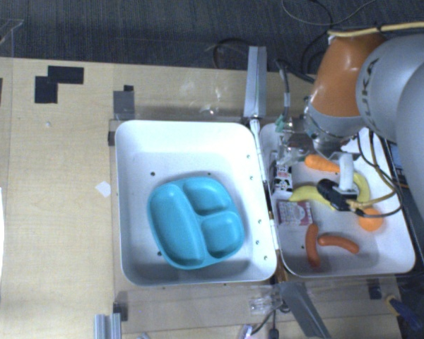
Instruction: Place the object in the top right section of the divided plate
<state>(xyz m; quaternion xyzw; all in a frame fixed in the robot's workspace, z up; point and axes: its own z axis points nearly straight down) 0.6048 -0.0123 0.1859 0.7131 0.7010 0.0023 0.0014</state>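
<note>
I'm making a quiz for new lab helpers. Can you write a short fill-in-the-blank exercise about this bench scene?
1. The divided plate is coloured ____.
2. The plate lies in the ____ bin of the camera view.
3. The banana lies in the ____ bin, with the sausages and the carrot.
4. The plate is split into ____ sections.

Missing words: blue; left; right; three

A robotics lab: a wooden bench [49, 189], two white bins [191, 147], loose cables [318, 9], metal mounts [254, 83].
</note>
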